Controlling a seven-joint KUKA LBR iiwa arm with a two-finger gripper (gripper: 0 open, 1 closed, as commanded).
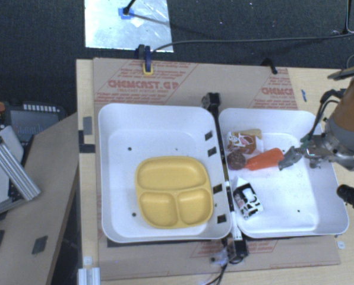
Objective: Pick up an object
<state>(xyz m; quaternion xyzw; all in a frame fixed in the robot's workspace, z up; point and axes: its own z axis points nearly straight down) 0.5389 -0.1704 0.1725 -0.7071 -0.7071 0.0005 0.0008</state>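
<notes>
Jaws first: you cannot tell from this slanted look whether they are parted or closed, because the grey two-finger gripper (290, 158) shows only as a dark tip at the right of the frame, low over the right bin and just beside the right end of the carrot. Nothing can be seen between its tips.

Your bench (189, 76), a pale board with red lettering, spans the middle of the frame. On it you have two shallow white bins touching side by side: the left white bin (114, 159) near centre and the right white bin (325, 218) toward the right edge. Your grey arm with its orange band (349, 117) comes in at the right edge, above the right bin.

Inside the left bin you see a yellow plastic divided plate (173, 191) with three compartments, lying flat at lower centre.

In the right bin's left half, you find an orange toy carrot (263, 160), tilted; a red-and-white printed packet (244, 139) above it; a black-and-white small box (247, 200) below it; and a dark brown round piece (236, 160) touching the carrot's left end.
</notes>
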